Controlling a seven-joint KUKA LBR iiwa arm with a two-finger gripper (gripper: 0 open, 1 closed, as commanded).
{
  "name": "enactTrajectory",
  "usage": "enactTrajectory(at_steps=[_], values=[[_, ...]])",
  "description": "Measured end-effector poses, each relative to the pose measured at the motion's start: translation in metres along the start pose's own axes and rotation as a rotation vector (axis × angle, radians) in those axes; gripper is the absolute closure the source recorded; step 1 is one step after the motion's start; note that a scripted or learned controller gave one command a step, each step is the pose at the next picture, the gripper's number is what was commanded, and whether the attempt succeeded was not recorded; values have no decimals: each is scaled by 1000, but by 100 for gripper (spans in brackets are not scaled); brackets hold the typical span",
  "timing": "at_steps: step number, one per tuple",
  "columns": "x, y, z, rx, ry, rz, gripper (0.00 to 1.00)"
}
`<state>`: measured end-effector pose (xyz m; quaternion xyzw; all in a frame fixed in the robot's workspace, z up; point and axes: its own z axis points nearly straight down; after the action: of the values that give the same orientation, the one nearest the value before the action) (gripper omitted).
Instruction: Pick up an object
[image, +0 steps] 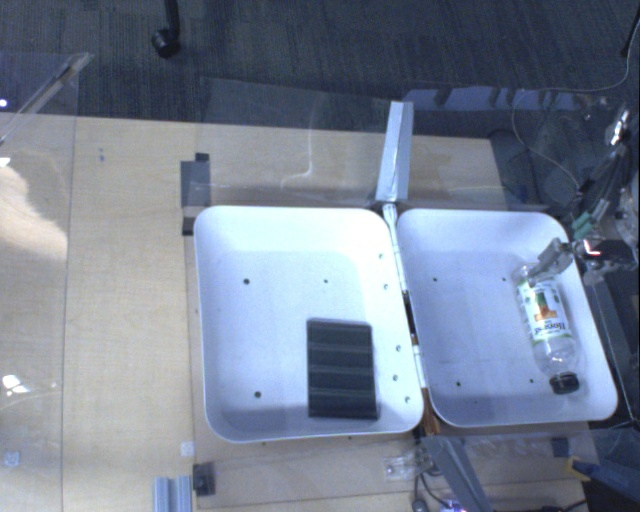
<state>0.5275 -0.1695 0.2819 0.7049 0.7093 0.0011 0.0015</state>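
Note:
A clear plastic bottle (546, 322) with an orange and green label and a black cap lies on its side along the right wall of the right bin (470, 300), cap toward the front. My gripper (549, 260) reaches in over the bin's right rim, low and just at the bottle's far end. A black ribbed rectangular block (342, 368) lies flat at the front of the left bin (260, 300).
A metal divider post (393, 165) rises behind the seam between the bins. Cables and arm hardware (600, 215) crowd the right edge. A wooden bench (100, 350) surrounds the bins, with small brackets at the left bin's corners.

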Motion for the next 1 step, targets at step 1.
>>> enactTrajectory(at_steps=[1], values=[[-30, 20, 89, 1, 0, -53, 0]])
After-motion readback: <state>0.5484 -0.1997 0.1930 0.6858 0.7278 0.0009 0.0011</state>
